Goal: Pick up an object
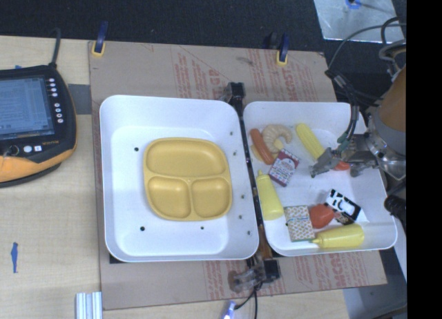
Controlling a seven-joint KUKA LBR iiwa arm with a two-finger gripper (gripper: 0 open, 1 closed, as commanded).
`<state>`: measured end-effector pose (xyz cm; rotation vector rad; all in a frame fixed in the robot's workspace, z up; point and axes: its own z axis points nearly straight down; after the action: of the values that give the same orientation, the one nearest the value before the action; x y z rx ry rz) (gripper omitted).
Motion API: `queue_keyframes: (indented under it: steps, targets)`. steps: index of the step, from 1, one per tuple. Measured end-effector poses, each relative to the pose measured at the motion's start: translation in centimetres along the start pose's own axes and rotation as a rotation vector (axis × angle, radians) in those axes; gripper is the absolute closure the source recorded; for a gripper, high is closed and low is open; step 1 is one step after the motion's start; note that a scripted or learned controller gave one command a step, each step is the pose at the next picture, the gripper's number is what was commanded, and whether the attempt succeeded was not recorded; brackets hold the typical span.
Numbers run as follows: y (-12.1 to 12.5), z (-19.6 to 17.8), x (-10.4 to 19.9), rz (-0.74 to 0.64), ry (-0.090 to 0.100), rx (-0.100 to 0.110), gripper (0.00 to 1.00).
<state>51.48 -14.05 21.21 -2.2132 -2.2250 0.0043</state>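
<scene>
My gripper (336, 164) hangs over the right part of the right bin (324, 112), reaching in from the right. A small orange-red piece (341, 166) shows right at the gripper; I cannot tell whether it is held or lying below. In that bin lie a toy sausage (261, 145), a croissant (278, 133), a yellow corn cob (310, 141), a small red and white box (283, 168), a yellow bottle (268, 196), a patterned box (298, 221), a red-orange piece (321, 215), a black and white item (343, 204) and a long yellow piece (340, 237).
The left bin (117, 172) holds a yellow divided plate (188, 177). A tablet in an orange case (31, 121) lies at the bench's left edge. Clamps (282, 48) pin the brown board at the back. Cables run down on the right.
</scene>
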Motion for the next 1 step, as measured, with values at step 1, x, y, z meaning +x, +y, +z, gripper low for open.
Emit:
queue_keyframes:
  steps: [1]
  targets:
    - [11.05, 5.82, -4.01, 0.001, 0.0, -0.001, 0.0]
